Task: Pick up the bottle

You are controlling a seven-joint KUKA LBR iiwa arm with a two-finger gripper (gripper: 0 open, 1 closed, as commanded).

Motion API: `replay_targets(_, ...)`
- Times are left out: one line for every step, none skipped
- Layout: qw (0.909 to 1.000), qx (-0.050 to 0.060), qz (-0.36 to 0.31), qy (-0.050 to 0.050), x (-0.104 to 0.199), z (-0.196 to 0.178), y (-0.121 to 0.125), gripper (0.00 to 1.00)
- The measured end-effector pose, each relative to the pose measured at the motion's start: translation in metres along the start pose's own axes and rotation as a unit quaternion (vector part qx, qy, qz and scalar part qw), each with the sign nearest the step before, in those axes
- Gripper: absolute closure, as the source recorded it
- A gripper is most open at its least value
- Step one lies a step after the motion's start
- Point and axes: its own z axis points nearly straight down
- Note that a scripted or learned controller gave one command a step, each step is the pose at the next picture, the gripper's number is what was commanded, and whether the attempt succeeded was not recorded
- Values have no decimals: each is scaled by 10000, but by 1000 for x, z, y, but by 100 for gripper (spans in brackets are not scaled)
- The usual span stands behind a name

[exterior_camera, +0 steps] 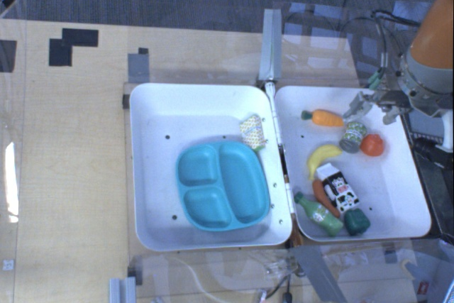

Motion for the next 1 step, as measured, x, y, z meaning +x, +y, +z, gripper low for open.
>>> replay_targets(9905, 15, 1372, 5, 88, 62, -18, 0)
